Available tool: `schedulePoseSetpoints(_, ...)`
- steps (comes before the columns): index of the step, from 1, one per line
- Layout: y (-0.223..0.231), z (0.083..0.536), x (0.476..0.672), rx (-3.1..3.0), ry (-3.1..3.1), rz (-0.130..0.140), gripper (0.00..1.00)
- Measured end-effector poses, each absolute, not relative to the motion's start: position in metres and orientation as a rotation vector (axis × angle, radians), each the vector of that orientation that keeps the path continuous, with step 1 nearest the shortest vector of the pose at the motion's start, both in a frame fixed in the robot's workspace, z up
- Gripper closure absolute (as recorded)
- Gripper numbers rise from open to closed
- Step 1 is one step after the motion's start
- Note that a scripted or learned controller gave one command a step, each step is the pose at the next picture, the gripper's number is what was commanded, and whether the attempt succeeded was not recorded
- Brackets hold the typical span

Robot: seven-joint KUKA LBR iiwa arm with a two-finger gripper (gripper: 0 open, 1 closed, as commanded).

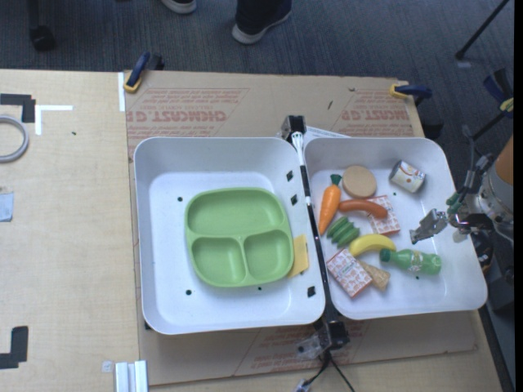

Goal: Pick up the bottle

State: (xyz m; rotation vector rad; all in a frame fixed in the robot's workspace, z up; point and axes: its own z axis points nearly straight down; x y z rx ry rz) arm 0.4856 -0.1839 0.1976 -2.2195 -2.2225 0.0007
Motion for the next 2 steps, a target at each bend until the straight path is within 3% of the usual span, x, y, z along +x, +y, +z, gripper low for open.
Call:
schedulePoseSetpoints(1, -0.184, 0.207, 0.487, -2.221, -2.224, 0.0, 1.0)
schedulePoseSetpoints(2, -0.103, 0.158, 0.478, -2.089, -2.345, 0.0, 1.0)
